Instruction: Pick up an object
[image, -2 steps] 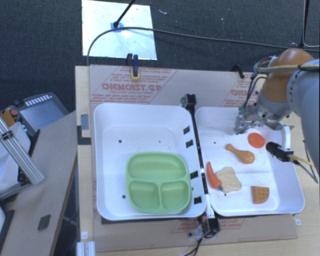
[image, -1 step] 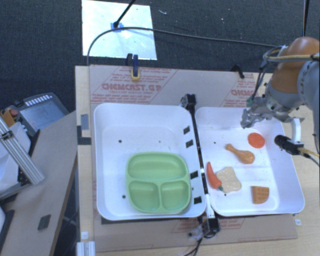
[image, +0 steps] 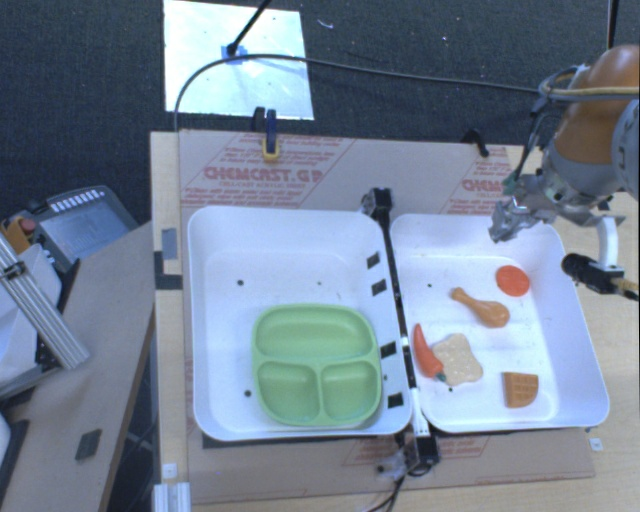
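Because the arm is cropped by the frame's edge, only its orange band and grey wrist are seen. The gripper below them is small and blurred against the white wall, and whether it is parted or closed cannot be made out. It hangs over the far rim of the right bin. Closest to the gripper, just toward the near side, lies a red-orange disc, its kind unclear. A toy drumstick lies next, a little farther from the gripper. Farther still, toward the near side and the view's left, a pale bread slice touches an orange carrot, whose lower tip is half tucked at the slice's edge. Farthest from the gripper, by the near wall, sits a brown waffle-like square. Well to the view's left of the gripper, across the black clips between the bins, the left bin holds a green divided tray close to its near wall. Both bins rest on a cardboard sheet with red print, partly covered and hard to read. A yellow clamp pinches its far edge. Beyond it are dark carpet and a shiny square plate, glare hiding its surface. Farthest from the gripper, at the view's left edge, a grey side table, cut off, carries a grey device and an aluminium rail.
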